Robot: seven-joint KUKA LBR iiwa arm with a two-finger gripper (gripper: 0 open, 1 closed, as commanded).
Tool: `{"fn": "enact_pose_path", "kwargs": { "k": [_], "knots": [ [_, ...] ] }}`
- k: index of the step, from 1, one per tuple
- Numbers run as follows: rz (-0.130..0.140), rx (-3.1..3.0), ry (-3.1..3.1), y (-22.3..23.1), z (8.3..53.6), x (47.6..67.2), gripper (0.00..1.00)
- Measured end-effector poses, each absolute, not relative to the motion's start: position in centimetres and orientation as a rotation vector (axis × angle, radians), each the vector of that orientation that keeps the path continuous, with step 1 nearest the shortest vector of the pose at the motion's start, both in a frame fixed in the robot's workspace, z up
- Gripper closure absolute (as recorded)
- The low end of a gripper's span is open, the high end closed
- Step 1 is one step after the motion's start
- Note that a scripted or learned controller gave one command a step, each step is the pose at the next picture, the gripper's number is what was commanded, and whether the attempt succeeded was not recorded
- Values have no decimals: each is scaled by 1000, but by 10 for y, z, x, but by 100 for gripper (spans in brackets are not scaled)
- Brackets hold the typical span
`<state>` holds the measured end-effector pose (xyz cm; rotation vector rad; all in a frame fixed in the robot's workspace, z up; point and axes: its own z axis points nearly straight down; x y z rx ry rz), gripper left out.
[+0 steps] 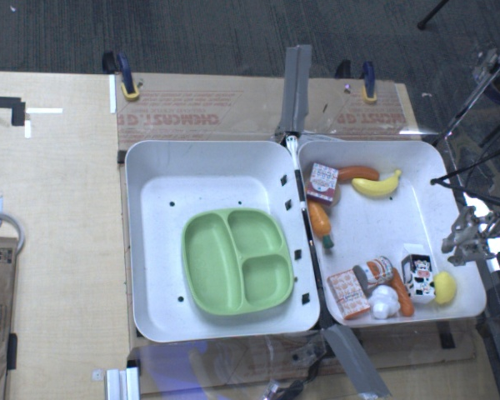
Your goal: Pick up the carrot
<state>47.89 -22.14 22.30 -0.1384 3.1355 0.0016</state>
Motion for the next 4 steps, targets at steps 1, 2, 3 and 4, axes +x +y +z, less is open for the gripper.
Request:
{"fn": "enact_pose_path", "kwargs": {
  "k": [1, 2, 3, 4],
  "knots": [
    [1, -538, 3091, -221, 242, 490, 100],
    [4, -1173, 2912, -221, 209, 493, 100],
    [0, -1661, 2660, -221, 280, 488, 100],
    [4, -2102, 2330, -221, 230, 480, 100]
  ]
}}
